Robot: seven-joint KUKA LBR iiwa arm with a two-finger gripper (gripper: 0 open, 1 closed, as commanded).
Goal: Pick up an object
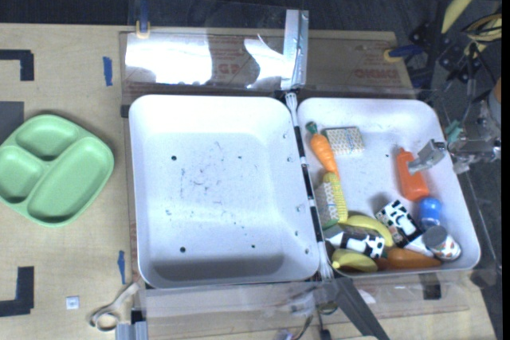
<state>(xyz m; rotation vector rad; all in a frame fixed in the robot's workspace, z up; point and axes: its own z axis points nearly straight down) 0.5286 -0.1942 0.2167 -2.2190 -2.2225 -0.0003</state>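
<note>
Gripper [430, 153] at right edge of right bin [374, 114], tip just above the orange block [413, 177]. Finger spacing not readable at this angle; nothing visibly clamped between them.

No target named. Nearest candidate: orange block, near right wall, mid-depth. Rest of load crammed along near edge and left wall of right bin: carrot [323, 151] and corn cob [334, 197] along left wall, speckled sponge-like pad [345, 139] beside carrot toward far edge, bananas [363, 228] near the near-left corner, black-and-white cow toy [396, 217], blue ball [429, 210], grey-capped item [437, 239] in near-right corner. Left bin [159, 123] just scuffed white plastic.

Risks, judged:
- Orange block sits close to right wall; probable finger strike on the rim or one-sided pinch, block skids.
- Block looks smooth, glossy, rigid plastic; likely slip if caught on a corner.
- Blue ball just beside block toward near edge: round, will likely roll if nudged, could wedge under a finger.
- Pile at near edge overlapping; any grasp there likely drags a neighbour or closes on two.
- Carrot, corn, bananas tapered and curved; likely squirt out of a parallel pinch unless taken mid-body.
- Pad flat and low; fingers may scrape the bin floor.
</note>
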